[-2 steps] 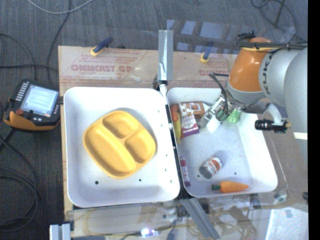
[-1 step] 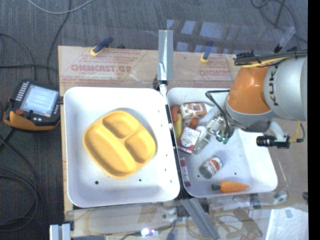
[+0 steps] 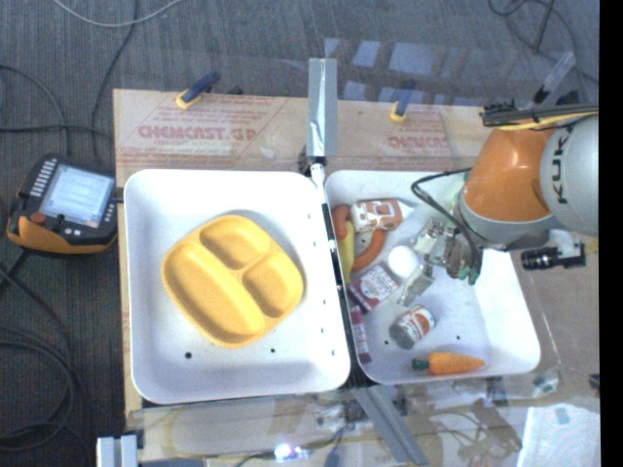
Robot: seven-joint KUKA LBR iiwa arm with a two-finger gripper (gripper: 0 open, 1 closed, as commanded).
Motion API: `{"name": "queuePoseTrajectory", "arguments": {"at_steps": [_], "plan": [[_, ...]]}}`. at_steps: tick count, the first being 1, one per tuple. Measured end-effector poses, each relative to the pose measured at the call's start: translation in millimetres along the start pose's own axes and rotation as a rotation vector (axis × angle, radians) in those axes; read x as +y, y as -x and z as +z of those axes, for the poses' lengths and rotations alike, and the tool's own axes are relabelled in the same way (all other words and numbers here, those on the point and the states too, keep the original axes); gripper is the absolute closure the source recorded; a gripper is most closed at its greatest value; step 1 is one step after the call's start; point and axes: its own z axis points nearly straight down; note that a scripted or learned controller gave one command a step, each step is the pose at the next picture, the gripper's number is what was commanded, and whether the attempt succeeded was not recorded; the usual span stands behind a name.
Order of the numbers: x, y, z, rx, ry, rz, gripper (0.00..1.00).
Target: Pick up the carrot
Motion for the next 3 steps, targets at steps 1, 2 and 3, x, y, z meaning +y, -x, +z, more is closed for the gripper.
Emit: {"name": "queuePoseTrajectory", "arguments": {"at_steps": [1, 2, 3], "plan": [[24, 46, 1, 0.002, -0.006, -0.182, 0.0], [26, 47, -8, -0.003, -0.001, -0.181, 1.0], [114, 27, -92, 0.014, -0.001, -0.305, 1.0]]}}
